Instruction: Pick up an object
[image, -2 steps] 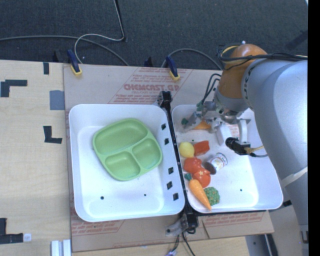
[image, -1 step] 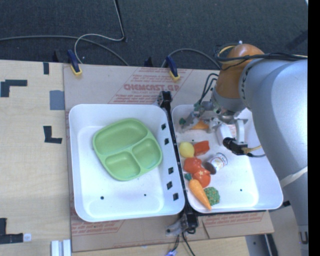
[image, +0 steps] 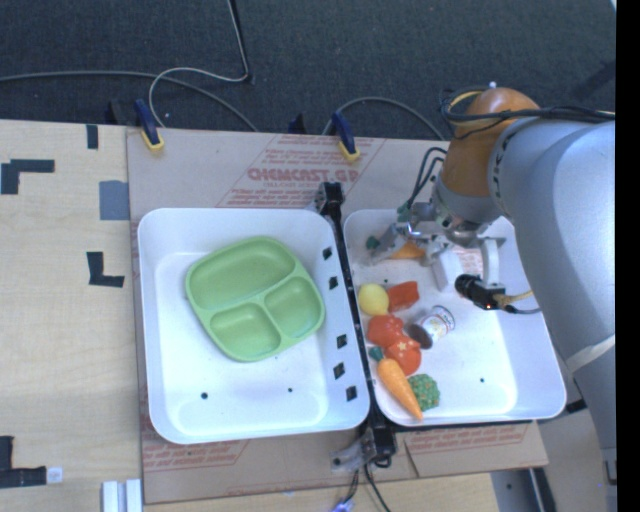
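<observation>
While the end effector (image: 418, 238) hangs over the right bin's (image: 500, 395) far edge, grip state unclear, carrot (image: 398, 388) and tomato (image: 397, 344) lie unlifted; nothing is picked yet.

bins (image: 160, 300): 2 | green tray (image: 255, 297): 1 | carrot (image: 399, 389): 1 | broccoli (image: 424, 390): 1 | clamps (image: 149, 124): 2

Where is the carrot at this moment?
The carrot lies in the right bin, near its front left corner. The broccoli touches it on the right, and the tomato lies just behind it.
</observation>
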